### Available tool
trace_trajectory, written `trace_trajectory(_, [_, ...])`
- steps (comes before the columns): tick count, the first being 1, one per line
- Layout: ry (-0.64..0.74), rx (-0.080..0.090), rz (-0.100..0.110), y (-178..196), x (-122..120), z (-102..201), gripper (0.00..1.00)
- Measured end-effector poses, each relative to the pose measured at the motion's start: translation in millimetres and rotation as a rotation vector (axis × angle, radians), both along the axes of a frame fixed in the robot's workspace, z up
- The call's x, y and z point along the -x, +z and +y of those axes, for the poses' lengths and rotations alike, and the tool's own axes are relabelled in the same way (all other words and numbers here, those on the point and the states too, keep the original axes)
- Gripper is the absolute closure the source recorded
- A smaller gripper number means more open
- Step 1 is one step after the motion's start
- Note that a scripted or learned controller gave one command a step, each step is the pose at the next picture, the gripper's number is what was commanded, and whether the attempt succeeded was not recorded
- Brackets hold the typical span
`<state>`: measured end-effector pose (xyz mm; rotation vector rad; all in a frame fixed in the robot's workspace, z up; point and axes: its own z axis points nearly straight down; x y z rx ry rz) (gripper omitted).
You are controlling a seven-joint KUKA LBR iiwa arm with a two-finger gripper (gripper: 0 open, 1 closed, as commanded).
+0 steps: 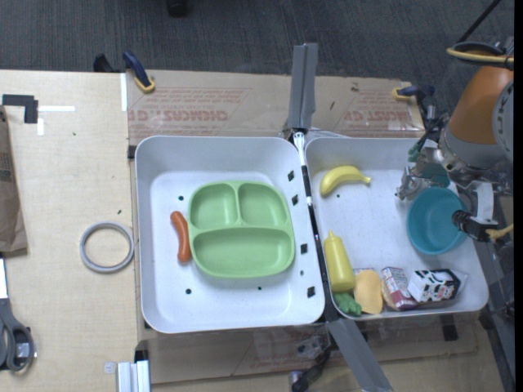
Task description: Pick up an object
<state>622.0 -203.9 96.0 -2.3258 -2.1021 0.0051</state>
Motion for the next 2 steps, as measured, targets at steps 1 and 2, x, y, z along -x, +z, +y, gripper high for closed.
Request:
trace_trajectory(1, [-0.389, 0.006, 0.000, 107.0, -36.9, 98.9, 1.00])
trace_trajectory(2, [-0.390, 0.007, 0.000, 106.7, -36.7, 98.7, 0.00])
